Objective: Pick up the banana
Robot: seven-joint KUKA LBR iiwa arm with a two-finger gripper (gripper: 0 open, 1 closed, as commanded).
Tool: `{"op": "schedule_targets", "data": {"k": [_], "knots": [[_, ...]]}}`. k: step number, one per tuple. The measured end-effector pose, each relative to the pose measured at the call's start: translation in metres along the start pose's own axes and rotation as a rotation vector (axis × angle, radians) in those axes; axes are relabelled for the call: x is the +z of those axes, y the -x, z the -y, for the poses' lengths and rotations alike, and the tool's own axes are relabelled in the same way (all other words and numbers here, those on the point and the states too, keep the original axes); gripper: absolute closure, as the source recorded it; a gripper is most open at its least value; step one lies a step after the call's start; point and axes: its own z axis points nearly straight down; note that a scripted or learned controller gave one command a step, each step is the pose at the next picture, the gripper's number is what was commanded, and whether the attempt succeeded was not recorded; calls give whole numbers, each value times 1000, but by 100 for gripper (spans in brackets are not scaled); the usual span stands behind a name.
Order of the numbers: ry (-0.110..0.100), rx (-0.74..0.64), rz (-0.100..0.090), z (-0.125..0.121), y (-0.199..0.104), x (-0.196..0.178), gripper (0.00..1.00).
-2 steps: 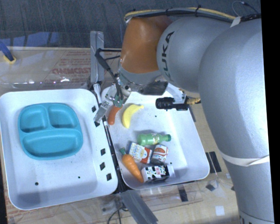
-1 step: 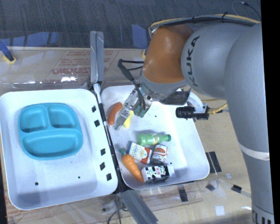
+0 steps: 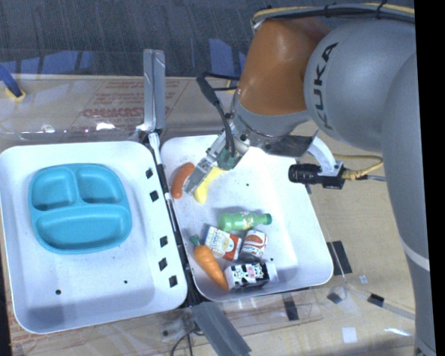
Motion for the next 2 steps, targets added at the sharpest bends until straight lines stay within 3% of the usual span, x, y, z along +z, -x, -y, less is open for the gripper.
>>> {"op": "schedule_targets", "data": {"k": [1, 2], "knots": [[-2, -1, -2, 27, 65, 89, 0], [11, -194, 14, 18, 88, 151, 0]]}}
